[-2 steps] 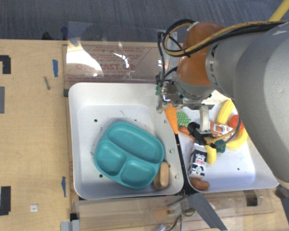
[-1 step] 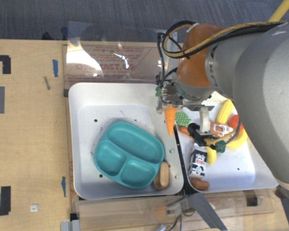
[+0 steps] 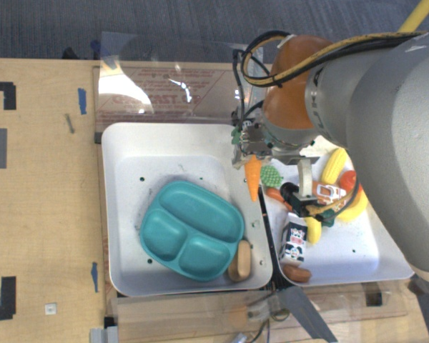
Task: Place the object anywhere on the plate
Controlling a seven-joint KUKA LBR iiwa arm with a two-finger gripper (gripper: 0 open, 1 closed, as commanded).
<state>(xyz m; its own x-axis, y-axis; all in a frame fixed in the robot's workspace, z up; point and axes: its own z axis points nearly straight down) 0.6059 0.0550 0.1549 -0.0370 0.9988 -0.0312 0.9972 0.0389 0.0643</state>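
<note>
Resting at lower centre of the frame, a teal plate (image 3: pixel 191 229) sits in the left bin (image 3: pixel 121 191), a bread roll (image 3: pixel 240 261) touching its edge. Farther up, the fingers (image 3: pixel 252 164) are clamped on an orange carrot (image 3: pixel 253 179) over the bins' shared wall.

We think this is a robot lab. We see a big grey robot arm (image 3: pixel 372 106) with cables over a wooden bench (image 3: pixel 36 191). Two white bins (image 3: pixel 121 156) hold toy food (image 3: pixel 336 164) and a teal plate (image 3: pixel 189 227).
</note>
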